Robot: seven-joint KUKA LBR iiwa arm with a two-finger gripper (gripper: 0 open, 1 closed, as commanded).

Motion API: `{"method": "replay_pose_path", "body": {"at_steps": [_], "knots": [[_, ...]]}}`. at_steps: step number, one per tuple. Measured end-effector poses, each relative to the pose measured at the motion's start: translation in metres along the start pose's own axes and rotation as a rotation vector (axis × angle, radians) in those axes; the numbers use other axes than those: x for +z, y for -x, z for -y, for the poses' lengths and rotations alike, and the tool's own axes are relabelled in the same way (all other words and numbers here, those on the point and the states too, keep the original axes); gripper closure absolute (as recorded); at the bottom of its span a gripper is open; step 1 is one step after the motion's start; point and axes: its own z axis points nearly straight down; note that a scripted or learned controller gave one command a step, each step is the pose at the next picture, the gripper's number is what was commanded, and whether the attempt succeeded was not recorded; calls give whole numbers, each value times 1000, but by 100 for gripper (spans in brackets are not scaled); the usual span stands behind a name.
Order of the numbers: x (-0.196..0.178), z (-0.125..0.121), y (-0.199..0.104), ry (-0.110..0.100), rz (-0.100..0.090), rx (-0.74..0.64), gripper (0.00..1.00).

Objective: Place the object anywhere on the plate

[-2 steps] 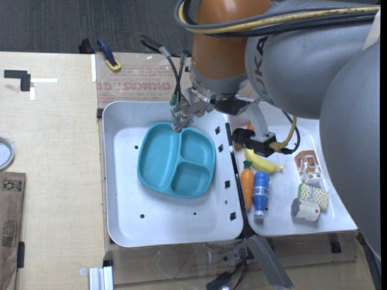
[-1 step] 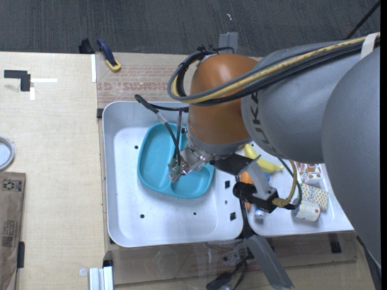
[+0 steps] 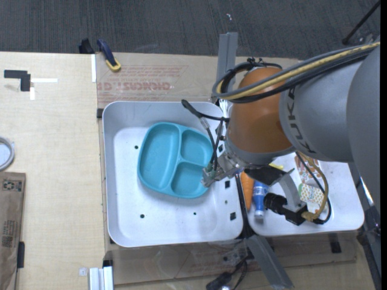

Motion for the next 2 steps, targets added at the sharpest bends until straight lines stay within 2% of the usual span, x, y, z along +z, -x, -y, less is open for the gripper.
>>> {"method": "replay_pose_path", "body": {"at_steps": [1,2], "knots": [[-47,-29,-78,2,1,-139,100],[-6,-44,-116,-1,1,-358,100]]}}
